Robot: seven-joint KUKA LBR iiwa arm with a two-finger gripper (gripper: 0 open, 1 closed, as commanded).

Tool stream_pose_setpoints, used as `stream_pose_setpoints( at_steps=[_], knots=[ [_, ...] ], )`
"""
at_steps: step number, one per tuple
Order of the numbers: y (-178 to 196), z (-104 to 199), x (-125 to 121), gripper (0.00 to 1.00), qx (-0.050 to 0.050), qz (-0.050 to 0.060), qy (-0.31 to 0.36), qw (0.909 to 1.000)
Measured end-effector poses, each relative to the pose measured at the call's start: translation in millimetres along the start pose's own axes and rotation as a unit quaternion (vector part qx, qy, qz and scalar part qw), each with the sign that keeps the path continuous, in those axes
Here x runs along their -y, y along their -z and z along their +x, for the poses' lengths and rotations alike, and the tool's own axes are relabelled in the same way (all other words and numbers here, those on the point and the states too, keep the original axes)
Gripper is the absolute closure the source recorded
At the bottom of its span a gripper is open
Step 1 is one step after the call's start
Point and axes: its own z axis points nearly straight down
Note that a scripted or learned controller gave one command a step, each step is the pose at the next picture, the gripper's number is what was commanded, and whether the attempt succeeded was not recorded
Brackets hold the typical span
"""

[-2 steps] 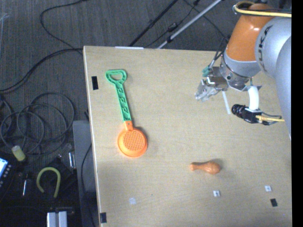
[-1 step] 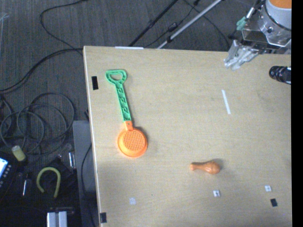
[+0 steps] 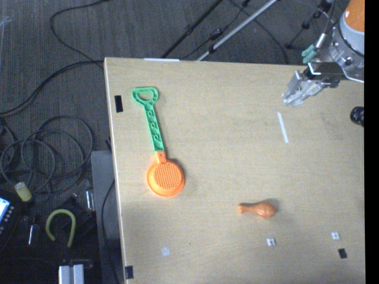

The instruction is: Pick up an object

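arm [image 3: 349, 22] cut off at right edge, tool [image 3: 294, 97] tips blurred (spread unclear)

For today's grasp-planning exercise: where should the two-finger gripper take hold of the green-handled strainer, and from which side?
Probably the green handle, midway along, coming straight down from above. The strainer lies flat, and its handle is narrow and straight, so fingers closing across it fit; the orange mesh head looks too wide. The gripper is well to its right.

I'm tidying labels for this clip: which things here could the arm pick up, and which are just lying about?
For the job:
strainer, green handle, orange head
small orange gourd-shaped toy
end effector, above the bench

Lying about:
white strip on the bench
cables on the floor
green horseshoe-shaped thing
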Motion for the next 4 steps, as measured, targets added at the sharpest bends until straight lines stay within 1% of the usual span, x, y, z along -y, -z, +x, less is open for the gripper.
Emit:
stream_pose_setpoints(
  at_steps=[1,2,3,4],
  knots=[
    [6.1,9.1,56.5,1.00,0.000,0.000,0.086,0.9963],
    [6.0,9.0,56.5,0.00,0.000,0.000,0.086,0.9963],
    [-82.7,25.2,12.1,0.00,-0.001,0.000,0.188,0.9822],
    [-120.3,55.9,-66.3,0.00,-0.001,0.000,0.137,0.9906]
  ],
)
